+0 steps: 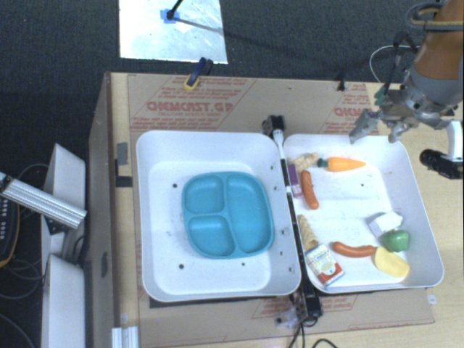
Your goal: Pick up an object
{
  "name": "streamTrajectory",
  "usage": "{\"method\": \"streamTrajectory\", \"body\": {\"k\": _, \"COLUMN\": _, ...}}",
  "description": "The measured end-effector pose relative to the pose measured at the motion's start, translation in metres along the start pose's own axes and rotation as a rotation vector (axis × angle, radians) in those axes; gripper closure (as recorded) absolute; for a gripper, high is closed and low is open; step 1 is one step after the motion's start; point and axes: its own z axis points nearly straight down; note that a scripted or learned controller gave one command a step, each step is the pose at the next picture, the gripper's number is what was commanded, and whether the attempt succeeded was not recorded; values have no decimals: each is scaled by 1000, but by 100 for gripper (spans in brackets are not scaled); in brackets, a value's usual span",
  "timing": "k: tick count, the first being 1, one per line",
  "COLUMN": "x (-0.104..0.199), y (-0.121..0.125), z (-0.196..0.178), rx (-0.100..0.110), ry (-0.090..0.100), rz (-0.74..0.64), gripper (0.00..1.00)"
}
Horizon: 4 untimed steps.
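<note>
I see the grey arm's pincer (378,130) spread open, holding nothing, hovering over the far rim of the right shallow white bin (420,216). Left bin: light-blue three-compartment plastic plate (226,214). Right bin, toy food: orange carrot with green end (344,164) near the far wall, two reddish sausages (309,189), yellow lemon-shaped piece (391,264), green round piece (396,239).

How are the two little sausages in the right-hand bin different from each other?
The upper sausage lies nearly upright in the view, close to the bin's left wall; the lower sausage lies almost sideways, near the front. The upper one lies apart from the carrot above it, while the lower one's end reaches the yellow piece. Both are orange-red and similar in size.
</note>
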Motion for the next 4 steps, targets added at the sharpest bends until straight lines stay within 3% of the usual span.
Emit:
{"method": "streamTrajectory", "body": {"k": 1, "x": 56, "y": 18, "z": 71, "rx": 3, "ry": 2, "rz": -2, "gripper": 0}}
{"method": "streamTrajectory", "body": {"k": 2, "x": 93, "y": -45, "z": 55, "rx": 0, "ry": 1, "rz": -2, "gripper": 0}}
{"method": "streamTrajectory", "body": {"k": 3, "x": 63, "y": -14, "z": 149, "rx": 3, "ry": -1, "rz": 2, "gripper": 0}}
{"method": "streamTrajectory", "body": {"k": 4, "x": 63, "y": -13, "z": 137, "rx": -1, "ry": 0, "rz": 1, "gripper": 100}}
